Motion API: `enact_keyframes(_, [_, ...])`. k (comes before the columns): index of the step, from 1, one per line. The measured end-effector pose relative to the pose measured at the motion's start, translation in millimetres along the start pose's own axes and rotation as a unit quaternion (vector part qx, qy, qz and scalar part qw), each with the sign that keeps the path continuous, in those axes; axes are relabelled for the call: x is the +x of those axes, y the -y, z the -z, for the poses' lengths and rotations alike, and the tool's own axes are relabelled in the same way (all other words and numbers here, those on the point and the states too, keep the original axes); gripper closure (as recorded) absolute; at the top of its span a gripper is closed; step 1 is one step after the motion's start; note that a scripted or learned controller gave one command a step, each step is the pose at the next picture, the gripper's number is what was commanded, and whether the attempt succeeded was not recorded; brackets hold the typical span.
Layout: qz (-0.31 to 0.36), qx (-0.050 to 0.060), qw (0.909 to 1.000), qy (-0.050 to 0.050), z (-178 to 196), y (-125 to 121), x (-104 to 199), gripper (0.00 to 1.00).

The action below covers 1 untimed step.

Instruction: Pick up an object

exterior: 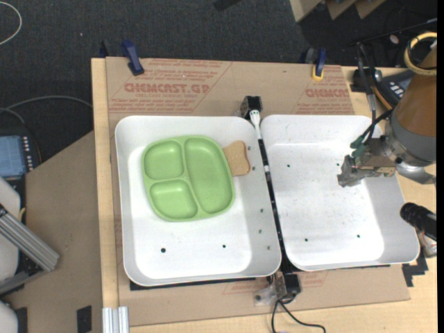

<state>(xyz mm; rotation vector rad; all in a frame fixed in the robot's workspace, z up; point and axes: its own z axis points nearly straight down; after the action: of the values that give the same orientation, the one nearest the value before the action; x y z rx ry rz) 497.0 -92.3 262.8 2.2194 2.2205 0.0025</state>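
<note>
Green divided plate (189, 179) lies in the left bin (139, 255), a tan sponge-like block (238, 158) touching its right edge. Gripper (349, 175) hangs over the right bin (326, 255); finger state cannot be determined, apparently nothing held.

Brown board bench (208, 89) spanned the frame's middle, left white bin (139, 255) and right white bin (333, 248) lay side by side on it, touching.

Green divided plate (188, 178) looks smooth matt plastic, bins (208, 255) glossy white plastic w/ specks, board (173, 82) raw cardboard.
</note>
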Motion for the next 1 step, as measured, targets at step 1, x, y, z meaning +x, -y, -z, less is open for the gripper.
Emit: enact_keyframes(1, [0.0,-0.004,1.0,0.001,88.7,-2.8,-10.9,1.0])
